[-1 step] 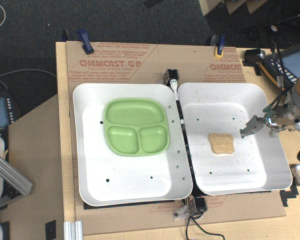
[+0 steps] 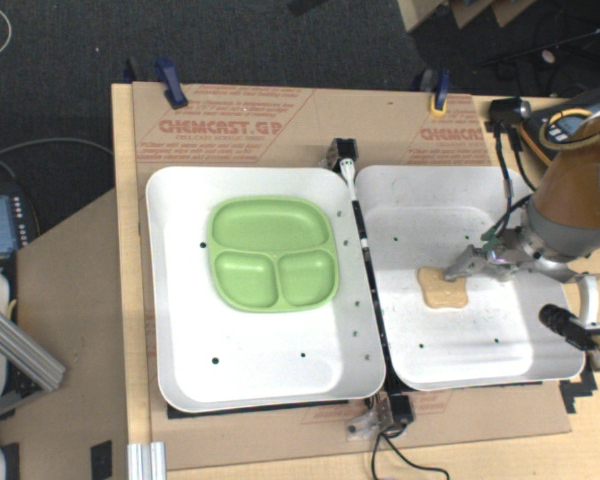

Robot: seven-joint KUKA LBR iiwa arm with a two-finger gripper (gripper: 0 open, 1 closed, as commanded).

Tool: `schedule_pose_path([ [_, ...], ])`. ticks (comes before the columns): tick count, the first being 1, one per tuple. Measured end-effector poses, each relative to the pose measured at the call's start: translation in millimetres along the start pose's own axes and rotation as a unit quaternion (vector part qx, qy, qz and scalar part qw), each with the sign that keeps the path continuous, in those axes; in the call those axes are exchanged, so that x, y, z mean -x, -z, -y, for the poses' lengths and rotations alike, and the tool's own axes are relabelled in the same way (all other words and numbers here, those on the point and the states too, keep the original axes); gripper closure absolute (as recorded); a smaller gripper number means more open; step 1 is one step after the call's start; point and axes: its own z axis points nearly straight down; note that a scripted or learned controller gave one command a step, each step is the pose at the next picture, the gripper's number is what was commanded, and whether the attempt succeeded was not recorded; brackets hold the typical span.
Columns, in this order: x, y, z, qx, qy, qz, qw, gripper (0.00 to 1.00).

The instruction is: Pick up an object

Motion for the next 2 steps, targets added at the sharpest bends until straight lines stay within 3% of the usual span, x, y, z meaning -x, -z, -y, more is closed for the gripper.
schedule_pose_path([
  [1, -81.4, 6.9, -12.4, 0.003, 0.004, 0.000, 1.0000, 0.00],
  [2, -139.2, 109.7, 30.2, 0.005, 0.004, -0.001, 1.0000, 0.00],
])
